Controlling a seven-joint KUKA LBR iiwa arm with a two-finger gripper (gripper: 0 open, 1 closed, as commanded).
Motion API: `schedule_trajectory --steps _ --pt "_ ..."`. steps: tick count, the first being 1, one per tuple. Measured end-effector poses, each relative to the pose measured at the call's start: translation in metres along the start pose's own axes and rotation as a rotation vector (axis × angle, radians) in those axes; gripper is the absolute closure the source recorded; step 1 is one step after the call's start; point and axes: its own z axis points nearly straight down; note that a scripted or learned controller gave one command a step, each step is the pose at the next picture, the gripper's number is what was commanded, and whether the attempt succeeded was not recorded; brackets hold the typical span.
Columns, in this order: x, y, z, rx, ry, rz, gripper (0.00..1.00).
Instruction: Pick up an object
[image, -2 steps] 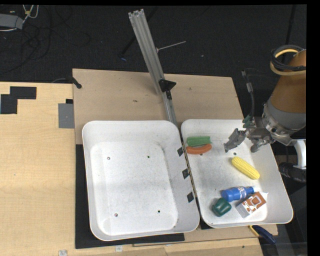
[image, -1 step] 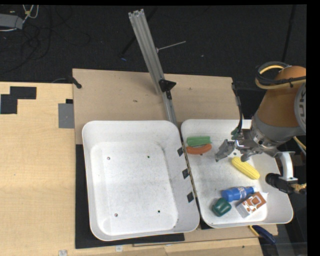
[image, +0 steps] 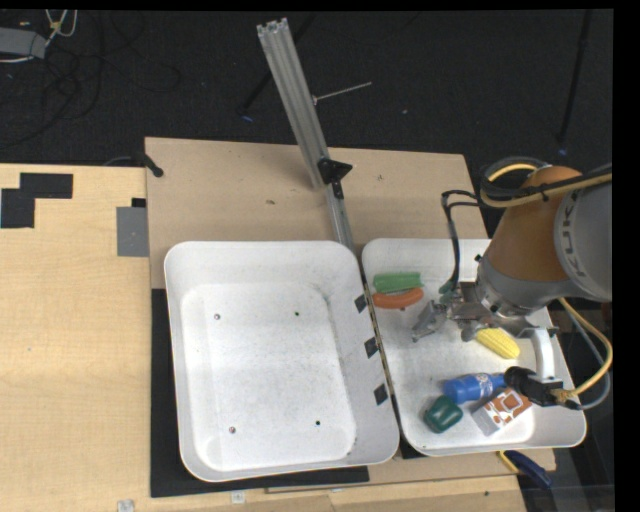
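End effector (image: 432, 322) w/ metal fingers spread, holding nothing, over right bin (image: 400, 400); yellow banana (image: 498, 343), blue bottle (image: 472, 387), green lump (image: 441, 413) nearby.

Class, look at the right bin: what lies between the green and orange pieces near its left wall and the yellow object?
In the camera view, the end effector hangs between the green and orange pieces and the yellow object.

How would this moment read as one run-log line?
arm: over right bin | hand: low, nothing seen held | nearest: green-orange object, yellow object
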Motion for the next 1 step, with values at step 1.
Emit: schedule_trajectory --steps 1 --pt "-0.0025 0.0011 -0.0138 -0.005 -0.001 0.007 1.00"
